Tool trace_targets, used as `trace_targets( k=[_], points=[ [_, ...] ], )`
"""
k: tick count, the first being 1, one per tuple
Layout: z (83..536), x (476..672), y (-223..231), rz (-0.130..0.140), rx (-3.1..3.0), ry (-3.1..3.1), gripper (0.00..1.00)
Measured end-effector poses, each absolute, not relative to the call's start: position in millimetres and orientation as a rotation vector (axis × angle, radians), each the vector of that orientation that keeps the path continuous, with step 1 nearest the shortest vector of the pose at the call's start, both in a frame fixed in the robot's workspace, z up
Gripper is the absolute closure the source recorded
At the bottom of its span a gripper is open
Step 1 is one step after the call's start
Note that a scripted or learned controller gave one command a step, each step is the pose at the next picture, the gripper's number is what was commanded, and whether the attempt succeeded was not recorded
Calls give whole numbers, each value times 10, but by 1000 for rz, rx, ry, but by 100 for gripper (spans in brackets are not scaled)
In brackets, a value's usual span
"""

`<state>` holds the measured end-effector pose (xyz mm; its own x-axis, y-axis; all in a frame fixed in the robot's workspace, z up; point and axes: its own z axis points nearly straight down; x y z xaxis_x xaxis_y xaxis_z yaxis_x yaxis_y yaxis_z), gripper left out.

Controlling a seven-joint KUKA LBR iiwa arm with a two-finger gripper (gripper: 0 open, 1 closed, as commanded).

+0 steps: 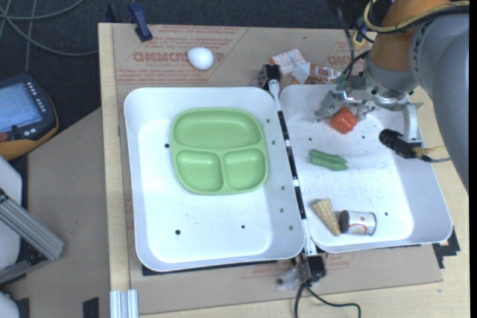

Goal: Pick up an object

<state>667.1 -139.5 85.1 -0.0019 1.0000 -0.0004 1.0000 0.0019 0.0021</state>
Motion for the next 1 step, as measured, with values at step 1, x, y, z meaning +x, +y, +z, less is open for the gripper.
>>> trace_targets(
  k=[1],
  points=[
    [958, 6678, -1397, 3, 2214, 2221, 100]
  ],
)
